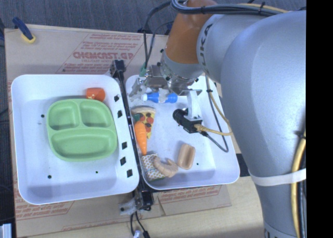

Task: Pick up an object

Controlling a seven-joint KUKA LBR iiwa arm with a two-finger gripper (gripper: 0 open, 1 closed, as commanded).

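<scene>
My gripper (155, 87) hangs low over the far left corner of the right bin (223, 167), under the orange wrist band. A small blue and white item (157, 97) sits right at the gripper; whether it is held is unclear. Just in front of it lie a toy pizza slice (145, 114) and an orange carrot (140, 136) along the bin's left wall. Nearer the front are a tan bread roll (186, 156), a pale curled shrimp-like piece (168, 167) and a patterned piece (150, 162).
The left bin (26, 180) holds a green divided plate (81, 129) and a small red-orange fruit (95, 94) at its far edge. A black cable fitting (186, 120) dangles over the right bin's middle. The arm's grey body covers the right side.
</scene>
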